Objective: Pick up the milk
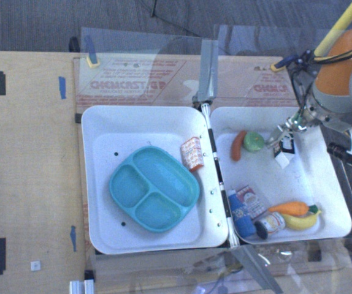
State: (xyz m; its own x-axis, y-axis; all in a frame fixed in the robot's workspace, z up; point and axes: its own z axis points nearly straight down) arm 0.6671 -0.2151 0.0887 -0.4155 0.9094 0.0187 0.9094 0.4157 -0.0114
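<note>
Landmark: divider (214, 164) between the 2 bins.
Blue plate (154, 188): left of divider.
Snack packet (192, 153): just left of divider.
Milk (249, 201): just right of divider, low, lying flat beside blue bottle (240, 218).
Gripper (284, 141): far right of divider; finger state cannot be determined.

The shallow white plastic bins (96, 133) sit on a pale wooden bench (29, 164). The divided plastic plate (154, 188) is turquoise. The small carton (192, 153) is orange-and-white, the toy carrot (291, 208) orange, the banana (303, 220) yellow, the round fruit (253, 141) green.
</note>
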